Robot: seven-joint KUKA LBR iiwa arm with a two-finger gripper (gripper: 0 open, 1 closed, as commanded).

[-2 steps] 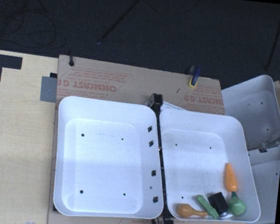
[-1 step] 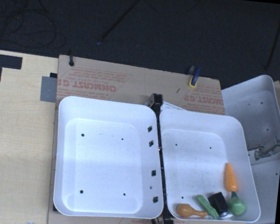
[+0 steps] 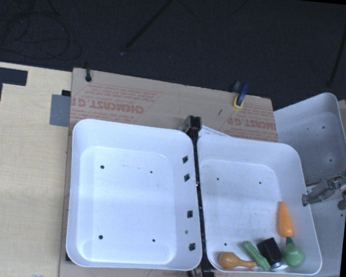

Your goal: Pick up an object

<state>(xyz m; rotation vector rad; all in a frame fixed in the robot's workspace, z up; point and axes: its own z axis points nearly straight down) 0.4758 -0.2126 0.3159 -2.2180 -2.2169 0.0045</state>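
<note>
Cannot tell the arm's pose, nor whether the pincer is apart or together.

Two white bins side by side on a cardboard sheet (image 3: 164, 106), split by a black divider strip (image 3: 195, 193). In the right bin (image 3: 245, 155), toward 5 o'clock, a huddle of small objects: an orange carrot-shaped piece (image 3: 285, 219) lying along the right wall; below it a green round-ended piece (image 3: 294, 255), a black block (image 3: 269, 249), a green stick (image 3: 255, 254) tilted and touching the block, and a yellow-orange gourd-shaped piece (image 3: 236, 260) against the near wall. All crowded into that corner, close to the rim, with little room on the wall sides. Open floor across the right bin toward 9 and 12 o'clock. In the left bin (image 3: 132, 139), only bare white floor. At 3 o'clock, beyond the right bin's rim, a grey metal plate (image 3: 314, 129) with a small metal fitting (image 3: 323, 191).
</note>
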